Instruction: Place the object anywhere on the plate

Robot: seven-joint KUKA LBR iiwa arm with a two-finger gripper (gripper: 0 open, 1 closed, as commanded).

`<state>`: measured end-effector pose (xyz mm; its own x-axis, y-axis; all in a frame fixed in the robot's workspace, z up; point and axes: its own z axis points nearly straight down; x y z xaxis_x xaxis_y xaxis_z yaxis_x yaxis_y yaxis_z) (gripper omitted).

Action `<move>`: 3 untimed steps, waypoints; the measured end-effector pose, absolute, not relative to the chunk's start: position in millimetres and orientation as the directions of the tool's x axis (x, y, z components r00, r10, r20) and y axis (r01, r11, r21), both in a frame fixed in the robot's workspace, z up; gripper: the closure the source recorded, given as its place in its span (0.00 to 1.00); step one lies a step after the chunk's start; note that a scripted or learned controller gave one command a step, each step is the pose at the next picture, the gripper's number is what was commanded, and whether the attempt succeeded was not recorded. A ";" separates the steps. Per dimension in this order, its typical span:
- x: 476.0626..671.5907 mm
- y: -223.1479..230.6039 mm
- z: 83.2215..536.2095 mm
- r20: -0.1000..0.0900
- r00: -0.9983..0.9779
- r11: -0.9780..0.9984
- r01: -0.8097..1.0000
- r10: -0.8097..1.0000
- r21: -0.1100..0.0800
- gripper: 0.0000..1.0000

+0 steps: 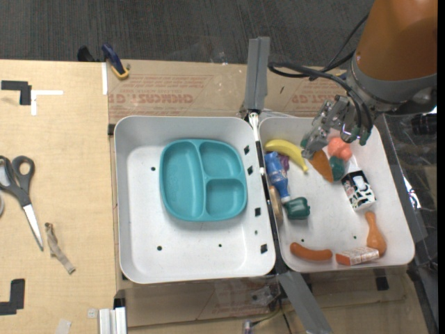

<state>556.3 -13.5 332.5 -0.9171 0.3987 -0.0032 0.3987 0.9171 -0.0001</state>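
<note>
While the gripper [332, 127], grip state unclear, hovers at the right bin's [396, 207] twelve o'clock, grasping the banana [286, 149] comes next, before reaching the teal plate [204, 179].

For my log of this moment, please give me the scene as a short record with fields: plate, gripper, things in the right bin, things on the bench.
plate: teal plate with three sections, nothing on it, lying in the left bin
gripper: gripper low over the back of the right bin, beside the banana
right bin contents: banana, blue bottle, green pepper, carrot, sausage, black and white cup
bench: scissors on the far left
task state: nothing placed on the plate yet
</note>
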 end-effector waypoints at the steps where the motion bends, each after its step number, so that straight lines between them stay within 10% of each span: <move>1: 600.4 17.3 253.0 0.000 -0.933 0.933 0.359 0.359 0.000 1.00; 3: 608.7 72.2 259.4 -0.004 -0.984 0.984 -0.178 -0.178 0.000 1.00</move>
